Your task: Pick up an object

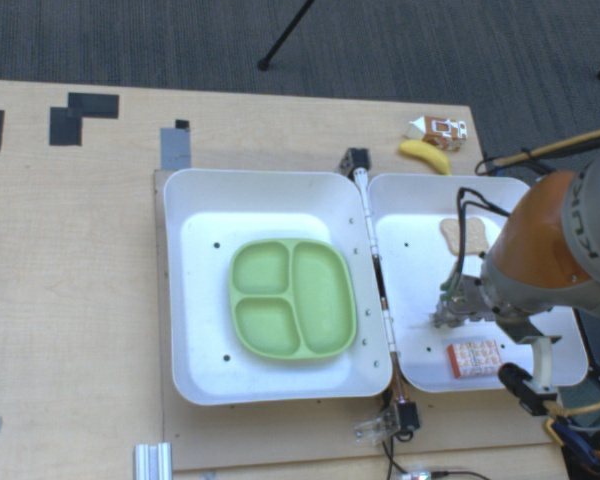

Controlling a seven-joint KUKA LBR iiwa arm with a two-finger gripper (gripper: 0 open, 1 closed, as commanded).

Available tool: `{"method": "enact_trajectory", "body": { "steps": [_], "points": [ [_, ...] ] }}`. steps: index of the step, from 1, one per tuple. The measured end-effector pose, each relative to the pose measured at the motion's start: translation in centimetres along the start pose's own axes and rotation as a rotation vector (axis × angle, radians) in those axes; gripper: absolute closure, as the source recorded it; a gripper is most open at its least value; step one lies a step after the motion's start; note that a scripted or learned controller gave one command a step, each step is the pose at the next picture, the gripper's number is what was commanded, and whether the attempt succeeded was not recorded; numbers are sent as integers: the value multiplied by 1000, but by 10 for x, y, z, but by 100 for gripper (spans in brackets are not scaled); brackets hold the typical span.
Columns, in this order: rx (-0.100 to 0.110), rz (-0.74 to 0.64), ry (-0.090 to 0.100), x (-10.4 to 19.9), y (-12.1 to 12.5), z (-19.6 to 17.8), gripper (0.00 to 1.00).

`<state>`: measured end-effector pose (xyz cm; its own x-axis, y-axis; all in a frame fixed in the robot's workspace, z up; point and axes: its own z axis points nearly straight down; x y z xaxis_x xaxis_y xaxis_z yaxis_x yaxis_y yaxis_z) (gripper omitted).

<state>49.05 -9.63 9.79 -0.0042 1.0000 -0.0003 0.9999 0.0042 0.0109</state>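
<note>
Jaws (450, 313) beside red box (475, 357)

Looks like a robotics lab: wooden bench (70, 268) with black tape marks (80, 116), two white bins (180, 268) clamped side by side, cables (410, 458) trailing off the edge, tripod legs (300, 18) on grey carpet (180, 18).

Light is even and fairly bright, falling from overhead, and the two white bins (270, 193) are the brightest surfaces, nearly washed out on their floors. Around the green divided plate (292, 298) the bin floor glows palest, with a soft grey shadow hugging the inner walls. The arm (550, 243), right of the plate, casts a faint shadow beneath itself. Detail is soft and slightly grainy throughout; the dark carpet (180, 18) above the plate shows fine noise.
</note>
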Motion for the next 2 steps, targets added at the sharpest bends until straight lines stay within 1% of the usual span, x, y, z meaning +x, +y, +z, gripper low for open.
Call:
{"method": "enact_trajectory", "body": {
  "steps": [1, 2],
  "points": [
    [8, 3, 0, -11, -3, -38, 100],
    [8, 2, 0, -11, -3, -38, 0]
  ]
}}
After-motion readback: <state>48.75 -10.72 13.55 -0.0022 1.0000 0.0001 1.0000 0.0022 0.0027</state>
